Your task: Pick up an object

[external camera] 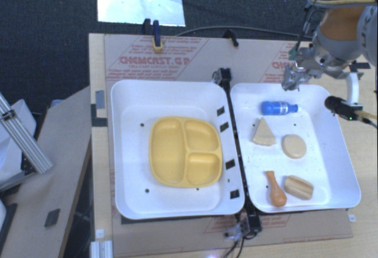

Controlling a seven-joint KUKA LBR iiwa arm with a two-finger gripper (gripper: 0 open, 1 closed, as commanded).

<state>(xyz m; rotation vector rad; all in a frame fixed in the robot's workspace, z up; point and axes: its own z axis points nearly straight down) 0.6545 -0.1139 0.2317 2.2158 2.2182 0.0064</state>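
Observation:
The right bin holds a blue bottle lying on its side near the far wall, a tan wedge, a round tan disc, a brown drumstick-shaped piece and a tan bread-like block. My gripper hangs above the bin's far edge, up and right of the blue bottle, with nothing between its fingers that I can see. Its fingertips look small and blurred.
The left bin holds a yellow divided plate. A black-clipped divider runs between the bins. A clamp and cables sit on the board behind the bins. An aluminium rail lies at the left.

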